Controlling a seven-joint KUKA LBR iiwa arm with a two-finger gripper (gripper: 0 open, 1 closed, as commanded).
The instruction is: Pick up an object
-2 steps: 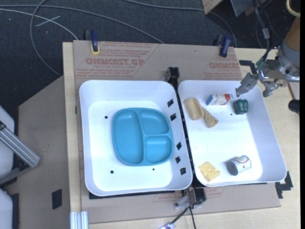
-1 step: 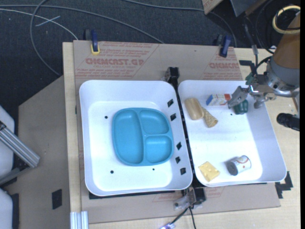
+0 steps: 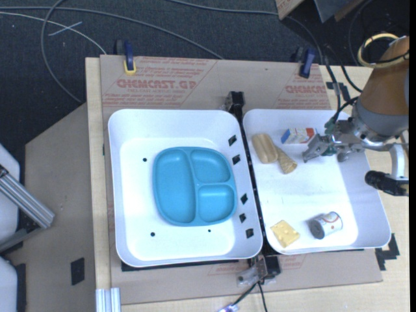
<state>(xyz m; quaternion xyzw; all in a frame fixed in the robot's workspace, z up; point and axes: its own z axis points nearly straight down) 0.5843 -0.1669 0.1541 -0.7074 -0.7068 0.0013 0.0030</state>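
Nearest the camera, at the near edge of the right bin (image 3: 374,236), lie a yellow cheese wedge (image 3: 285,233) and a small grey-and-white can (image 3: 325,225) on its side, close together but not touching. Far-left in that bin a tan bread loaf (image 3: 264,147) sits with a smaller tan piece (image 3: 287,164) just at its near end, and a small white box with blue and red print (image 3: 296,135) rests by the far wall. Gripper (image 3: 313,153) reaches in from the right, low over the bin floor, tip between the box and the small tan piece; looks like a set-up for a grab on one of those, though which one is only a guess. Fingers: can't tell apart or together at this angle, nothing seen between them. No task object picked yet; all candidates lie loose in the right bin. Left bin (image 3: 123,135) holds a blue divided plate (image 3: 194,186), centred, well clear of the walls. Room: middle of the right bin floor is bare, good approach space. Loaf hugs the dividing wall, so a finger on that side may be tight; the box near the far wall has the same problem.
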